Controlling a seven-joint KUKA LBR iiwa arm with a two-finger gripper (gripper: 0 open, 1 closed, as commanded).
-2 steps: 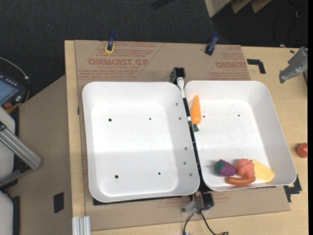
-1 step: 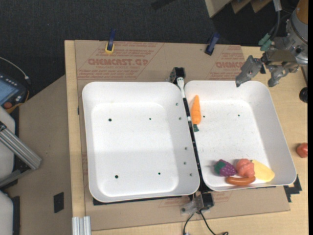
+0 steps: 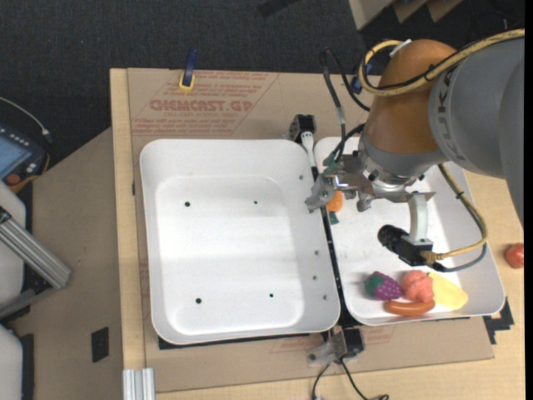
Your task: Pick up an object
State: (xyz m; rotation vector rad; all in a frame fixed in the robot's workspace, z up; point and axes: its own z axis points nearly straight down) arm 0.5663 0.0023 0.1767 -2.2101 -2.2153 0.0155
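Hand [image 3: 333,197] at right bin [image 3: 479,223] left edge, over small orange object [image 3: 335,198]; grip state unclear. Toy pile [image 3: 412,292] crowds near edge.

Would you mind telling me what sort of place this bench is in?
Probably a robotics lab: a grey arm reaches over two white bins on a bench, with toy food and loose cables.

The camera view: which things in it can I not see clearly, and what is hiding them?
- End effector: fingers too small and cluttered; open or shut is unclear.
- Small orange object at the end effector: partly covered by it; kind unclear.
- Right bin: its upper part hidden under the arm.
- Red object on the bench: cut off by the right edge.
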